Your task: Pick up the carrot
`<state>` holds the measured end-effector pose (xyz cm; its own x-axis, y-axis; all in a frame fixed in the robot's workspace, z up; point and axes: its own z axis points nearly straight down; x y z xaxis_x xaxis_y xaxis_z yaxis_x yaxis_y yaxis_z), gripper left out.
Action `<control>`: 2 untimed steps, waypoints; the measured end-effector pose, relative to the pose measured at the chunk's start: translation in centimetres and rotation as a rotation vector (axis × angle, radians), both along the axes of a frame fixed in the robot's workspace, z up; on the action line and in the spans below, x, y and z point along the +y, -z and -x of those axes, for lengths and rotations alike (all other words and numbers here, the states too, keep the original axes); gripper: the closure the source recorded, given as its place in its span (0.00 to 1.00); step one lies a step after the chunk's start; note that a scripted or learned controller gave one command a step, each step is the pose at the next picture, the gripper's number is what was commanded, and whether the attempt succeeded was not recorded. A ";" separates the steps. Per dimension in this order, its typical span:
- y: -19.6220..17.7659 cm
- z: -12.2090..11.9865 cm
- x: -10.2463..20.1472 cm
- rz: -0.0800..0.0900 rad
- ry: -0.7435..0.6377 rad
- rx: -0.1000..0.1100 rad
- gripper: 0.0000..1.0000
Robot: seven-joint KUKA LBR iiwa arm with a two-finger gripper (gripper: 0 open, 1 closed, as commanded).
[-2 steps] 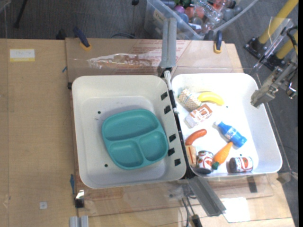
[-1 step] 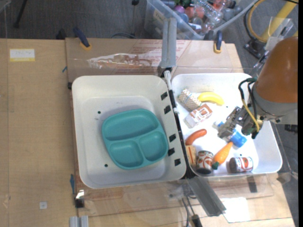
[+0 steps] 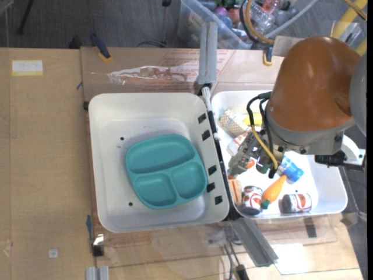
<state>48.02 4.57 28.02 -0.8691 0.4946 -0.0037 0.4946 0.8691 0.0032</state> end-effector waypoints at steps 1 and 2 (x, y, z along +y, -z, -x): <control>-15.7 0.0 -1.5 0.002 -0.203 -0.002 1.00; -15.1 -1.1 8.6 0.001 -0.518 -0.006 1.00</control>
